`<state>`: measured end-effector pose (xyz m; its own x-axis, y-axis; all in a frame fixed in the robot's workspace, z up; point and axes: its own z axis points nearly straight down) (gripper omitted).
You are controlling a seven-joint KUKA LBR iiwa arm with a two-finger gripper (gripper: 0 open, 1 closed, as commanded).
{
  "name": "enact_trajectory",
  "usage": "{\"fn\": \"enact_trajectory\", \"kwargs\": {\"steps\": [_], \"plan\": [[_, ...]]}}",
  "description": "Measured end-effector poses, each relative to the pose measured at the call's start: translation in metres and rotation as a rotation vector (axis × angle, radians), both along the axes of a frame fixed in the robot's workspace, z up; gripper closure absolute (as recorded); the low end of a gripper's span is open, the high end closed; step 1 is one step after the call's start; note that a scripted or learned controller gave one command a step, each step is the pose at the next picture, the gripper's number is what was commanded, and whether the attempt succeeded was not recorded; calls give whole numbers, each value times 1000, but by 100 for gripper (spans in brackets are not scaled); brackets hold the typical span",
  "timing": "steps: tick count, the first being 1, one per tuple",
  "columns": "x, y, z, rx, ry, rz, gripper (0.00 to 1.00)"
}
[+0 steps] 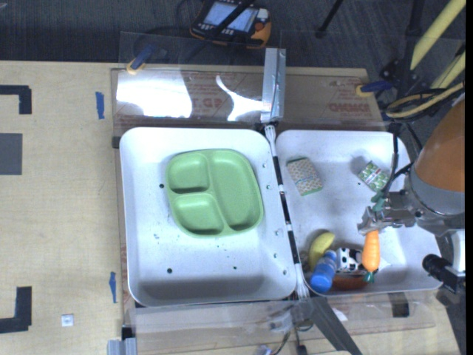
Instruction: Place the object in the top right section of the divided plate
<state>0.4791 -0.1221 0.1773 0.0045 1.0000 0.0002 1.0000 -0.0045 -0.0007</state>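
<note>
So the claw (378,217) sits low over the right bin (336,205), can't tell if it's wide or narrow. A carrot (372,251) lies right below it, touching or not I can't say. Left of that there's a lemon (321,244) and blue bottle (324,275). The green plate (214,191) is way off left in the other bin (148,257).

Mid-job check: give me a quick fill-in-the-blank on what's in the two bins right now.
1. The green divided plate lies in the ____ bin.
2. The plate has ____ sections.
3. The orange carrot-like toy lies in the ____ bin.
4. The yellow object lies beside a ____ bottle-like toy.

Missing words: left; three; right; blue
</note>
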Motion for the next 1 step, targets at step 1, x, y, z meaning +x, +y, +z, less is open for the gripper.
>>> {"fn": "enact_trajectory", "kwargs": {"steps": [1], "plan": [[0, 50, 6, 0, 1, -68, 100]]}}
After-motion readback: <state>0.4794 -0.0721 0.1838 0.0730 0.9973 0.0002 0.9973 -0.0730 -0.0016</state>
